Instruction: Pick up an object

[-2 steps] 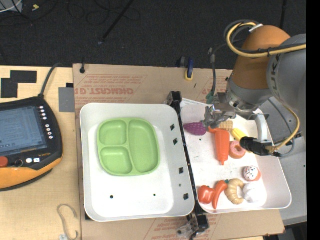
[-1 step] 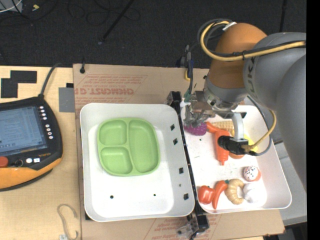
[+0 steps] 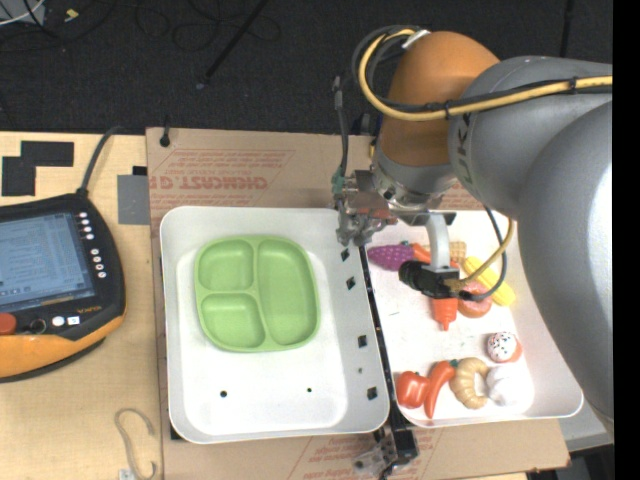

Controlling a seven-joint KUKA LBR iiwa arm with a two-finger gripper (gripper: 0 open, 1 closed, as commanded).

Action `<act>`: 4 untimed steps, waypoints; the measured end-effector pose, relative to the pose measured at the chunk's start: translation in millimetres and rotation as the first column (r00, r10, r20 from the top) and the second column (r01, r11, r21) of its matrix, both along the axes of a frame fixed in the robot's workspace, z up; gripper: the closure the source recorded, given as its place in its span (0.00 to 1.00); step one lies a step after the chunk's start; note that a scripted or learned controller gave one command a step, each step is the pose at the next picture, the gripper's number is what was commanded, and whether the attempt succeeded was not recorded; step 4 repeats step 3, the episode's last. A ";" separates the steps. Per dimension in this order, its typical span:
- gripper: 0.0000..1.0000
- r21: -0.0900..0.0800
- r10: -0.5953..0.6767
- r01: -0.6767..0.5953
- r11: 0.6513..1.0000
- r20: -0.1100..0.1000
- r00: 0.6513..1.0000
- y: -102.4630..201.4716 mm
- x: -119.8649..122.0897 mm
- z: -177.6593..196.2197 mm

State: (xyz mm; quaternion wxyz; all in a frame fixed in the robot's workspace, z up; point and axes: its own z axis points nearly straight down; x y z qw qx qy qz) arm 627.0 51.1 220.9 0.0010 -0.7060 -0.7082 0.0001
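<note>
While the arm [image 3: 540, 168] takes up most of the right side, coming in over the right bin [image 3: 408, 336], its gripper [image 3: 352, 223] hangs at the far end of the seam between the two bins, just over the right bin's far-left corner. Open or closed: cannot tell from this angle, the wrist hides it.

The table [image 3: 60, 408] carries a cardboard sheet [image 3: 250, 173], and both bins sit on it, side by side and touching. The left bin [image 3: 175, 318] holds one thing: a green three-compartment plate [image 3: 257, 293], lying flat in its far half, apart from the walls. A teach pendant [image 3: 50, 278] lies on the table left of the bins, screen lit.

All pickable things are in the right bin:
- purple toy [image 3: 390, 256], far-left area, just below and right of the gripper and nearest to it
- orange carrot [image 3: 446, 311], mid-bin, tip pointing toward the near edge
- yellow piece [image 3: 497, 291], just right of the carrot, partly under the arm
- pink-red piece [image 3: 476, 306], between the carrot and the yellow piece, touching both as far as can be seen
- red pepper [image 3: 418, 388], near edge, left side
- tan croissant-like toy [image 3: 470, 383], touching the pepper's right side
- white speckled egg [image 3: 502, 346], just above the croissant, apart from it

A small metal hook [image 3: 135, 438] lies on the table near the left bin's near-left corner.
</note>
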 end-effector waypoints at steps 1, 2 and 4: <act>1.00 -0.002 -0.003 0.003 1.000 -0.004 1.000 20.8 -11.8 -3.7; 1.00 -0.002 -0.001 0.001 1.000 -0.002 1.000 18.0 -7.3 -0.1; 1.00 -0.002 -0.004 0.004 1.000 -0.003 1.000 19.4 -9.7 -3.7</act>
